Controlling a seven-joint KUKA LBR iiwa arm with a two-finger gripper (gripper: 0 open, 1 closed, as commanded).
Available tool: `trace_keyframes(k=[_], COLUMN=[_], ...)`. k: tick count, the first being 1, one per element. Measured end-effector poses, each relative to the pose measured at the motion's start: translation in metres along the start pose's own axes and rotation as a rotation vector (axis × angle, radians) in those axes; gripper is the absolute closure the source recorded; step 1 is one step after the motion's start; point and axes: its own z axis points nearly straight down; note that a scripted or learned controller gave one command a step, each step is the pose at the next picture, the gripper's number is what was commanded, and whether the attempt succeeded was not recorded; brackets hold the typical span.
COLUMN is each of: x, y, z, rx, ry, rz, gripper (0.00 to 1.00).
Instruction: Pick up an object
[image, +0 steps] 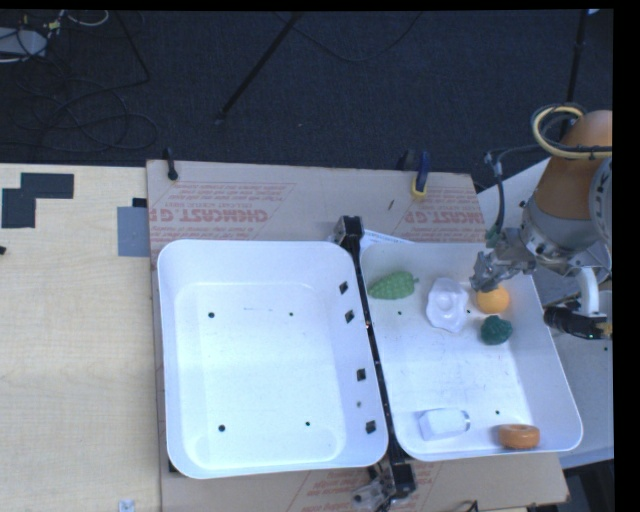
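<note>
1. The gripper (490, 277) hangs over the right bin (560, 400), right above a small orange ball (492, 299).
2. Its jaws (too blurred) I cannot tell.
3. A dark green lump (495, 330) sits just beside the ball.

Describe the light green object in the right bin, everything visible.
The light green object is a leaf-like or pod-like lump with a bumpy surface, tapering toward the right. It looks like soft plastic or rubber. It lies flat on the floor of the right bin, near the top-left corner, close to the divider, touching no other item.
</note>
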Motion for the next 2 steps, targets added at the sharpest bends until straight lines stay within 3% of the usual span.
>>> trace_keyframes(k=[1,2], x=[-0.003,0.0], y=[0.001,0.003], z=[0.009,0.053], rx=[-0.002,-0.005], ry=[-0.001,0.003], rz=[0.001,-0.003], gripper=[1.0,1.0])
